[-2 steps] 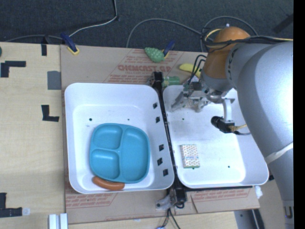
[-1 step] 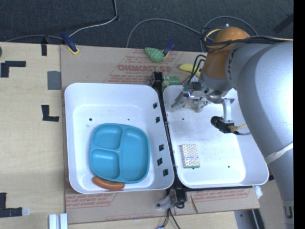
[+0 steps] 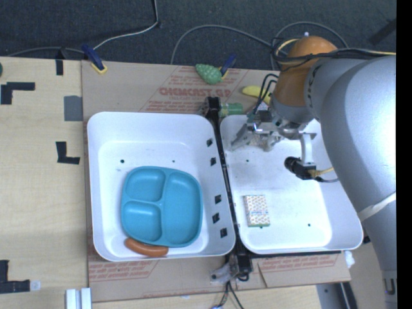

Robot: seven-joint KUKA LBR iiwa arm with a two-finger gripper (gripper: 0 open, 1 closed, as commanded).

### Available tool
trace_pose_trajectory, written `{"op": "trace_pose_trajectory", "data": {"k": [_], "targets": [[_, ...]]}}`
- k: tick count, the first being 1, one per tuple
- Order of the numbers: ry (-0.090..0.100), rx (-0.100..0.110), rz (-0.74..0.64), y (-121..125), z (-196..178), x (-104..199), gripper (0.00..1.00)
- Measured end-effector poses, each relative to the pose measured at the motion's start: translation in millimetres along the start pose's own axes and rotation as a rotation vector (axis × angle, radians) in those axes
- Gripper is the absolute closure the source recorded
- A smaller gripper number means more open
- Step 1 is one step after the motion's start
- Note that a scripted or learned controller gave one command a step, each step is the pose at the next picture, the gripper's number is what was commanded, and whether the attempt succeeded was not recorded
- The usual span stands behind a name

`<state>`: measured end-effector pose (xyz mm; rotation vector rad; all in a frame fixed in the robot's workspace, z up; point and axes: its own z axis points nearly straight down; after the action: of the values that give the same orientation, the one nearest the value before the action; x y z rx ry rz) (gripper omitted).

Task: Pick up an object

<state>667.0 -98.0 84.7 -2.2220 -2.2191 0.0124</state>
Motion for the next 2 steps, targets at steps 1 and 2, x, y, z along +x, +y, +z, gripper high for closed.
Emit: {"op": "trace_pose_trajectory", "data": {"k": [1,2], "targets": [[0.000,0.000,0.000,0.0,0.0,0.7,0.00],[0.000,0.000,0.000,0.0,0.0,1.3,0.00]]}}
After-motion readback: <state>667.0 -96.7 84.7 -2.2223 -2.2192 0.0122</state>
